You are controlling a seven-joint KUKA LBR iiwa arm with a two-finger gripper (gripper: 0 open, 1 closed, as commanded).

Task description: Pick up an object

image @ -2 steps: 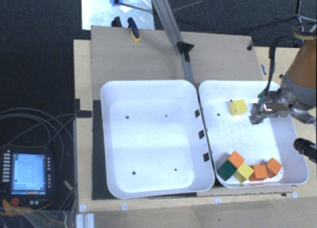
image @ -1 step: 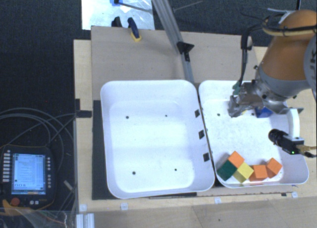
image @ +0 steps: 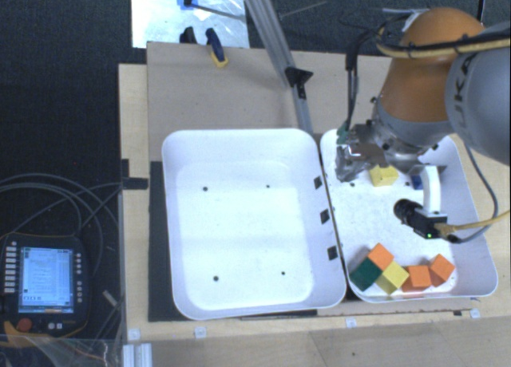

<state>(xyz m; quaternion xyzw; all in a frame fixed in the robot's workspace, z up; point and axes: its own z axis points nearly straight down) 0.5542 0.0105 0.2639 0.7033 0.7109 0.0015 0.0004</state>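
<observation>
Over the right bin (image: 479,274), we see the grey arm (image: 479,86) with its orange band reaching in from 3 o'clock, its hand (image: 351,164) low at the bin's 11 o'clock corner; we cannot tell whether the hand is released or clenched. A yellow cube (image: 384,175) lies just beside the hand, toward 3 o'clock. Along the bin's 6 o'clock rim we count a green cube (image: 366,275), a second yellow cube (image: 394,277) and three orange cubes (image: 419,277) clustered together. The left bin (image: 239,222) sits alongside on the surface (image: 239,86).
</observation>
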